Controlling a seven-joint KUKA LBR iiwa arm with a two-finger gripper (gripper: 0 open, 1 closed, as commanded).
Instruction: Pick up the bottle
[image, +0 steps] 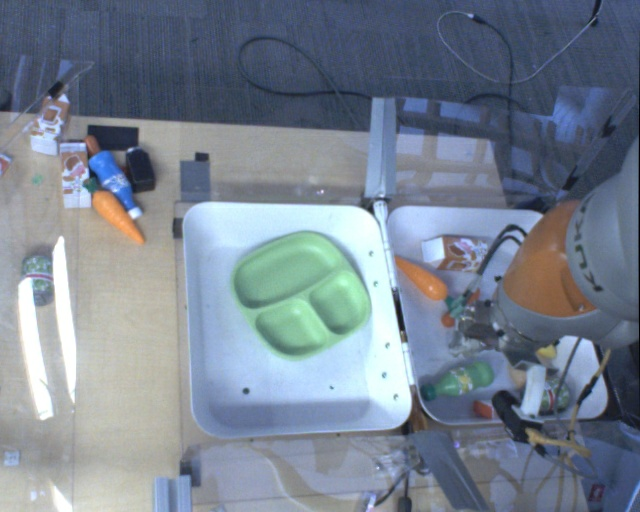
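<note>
You saw the arm (590, 250) as a thick, rounded grey housing with a broad orange band (545, 270) above the wrist. Dark letters marked the grey shell near the right edge. A black cable (497, 250) looped beside the band. The gripper (470, 320) was bare metal.

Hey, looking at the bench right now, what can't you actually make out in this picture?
- Pincer: its tips merge with clutter in the right bin; open or shut is unclear.
- Right bin's far side: covered by the arm.
- Green bottle: label too small to read.
- Small cartons on the bench at left: print too small to read.
</note>
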